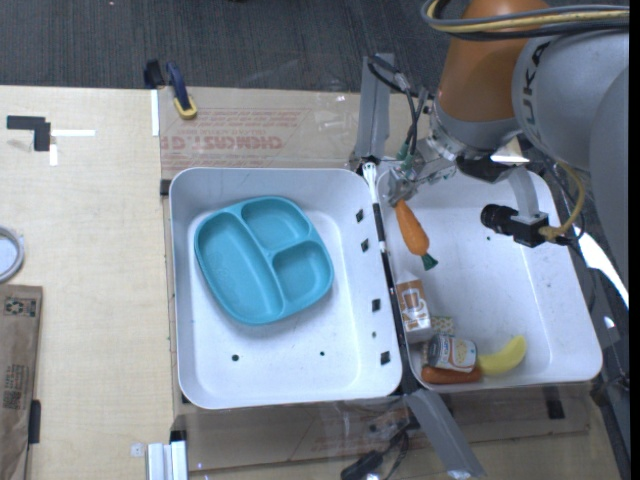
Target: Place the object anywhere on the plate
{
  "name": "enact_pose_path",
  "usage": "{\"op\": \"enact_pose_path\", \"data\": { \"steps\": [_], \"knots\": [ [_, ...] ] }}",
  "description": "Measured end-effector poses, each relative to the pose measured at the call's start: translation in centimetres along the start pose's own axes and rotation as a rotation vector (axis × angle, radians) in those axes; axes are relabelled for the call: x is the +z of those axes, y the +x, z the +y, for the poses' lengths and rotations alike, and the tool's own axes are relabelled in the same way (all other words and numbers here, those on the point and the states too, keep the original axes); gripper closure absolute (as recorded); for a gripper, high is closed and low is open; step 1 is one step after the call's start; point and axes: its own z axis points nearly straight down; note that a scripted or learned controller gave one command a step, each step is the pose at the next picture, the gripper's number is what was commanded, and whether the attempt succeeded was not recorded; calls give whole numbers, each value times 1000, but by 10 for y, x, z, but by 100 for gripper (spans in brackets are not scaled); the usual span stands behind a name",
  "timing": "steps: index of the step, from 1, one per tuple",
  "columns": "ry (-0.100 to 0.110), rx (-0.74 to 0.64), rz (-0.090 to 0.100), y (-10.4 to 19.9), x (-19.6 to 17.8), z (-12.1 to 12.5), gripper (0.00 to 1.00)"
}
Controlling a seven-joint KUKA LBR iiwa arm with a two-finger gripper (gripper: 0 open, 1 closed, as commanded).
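A blue three-compartment plate (263, 258) lies in the left bin (200, 368), with nothing on it. My gripper (401, 193) is over the far left corner of the right bin (560, 298), close to the divider between the bins. An orange toy carrot (411, 228) hangs from it at a slant, its thick end between the fingertips and its green tip pointing down and to the right. The gripper is shut on that thick end. The carrot is to the right of the plate, across the divider.
Along the near left side of the right bin lie a small brown packet (412, 306), a little jar (451, 352), a red sausage (449, 374) and a yellow banana (504, 355). A black fitting (512, 223) juts from the arm over the right bin.
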Motion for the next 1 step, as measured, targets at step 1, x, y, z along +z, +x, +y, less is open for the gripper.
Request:
{"op": "enact_pose_path", "data": {
  "steps": [1],
  "knots": [
    [0,-85,0,61,14,38,100]
  ]
}}
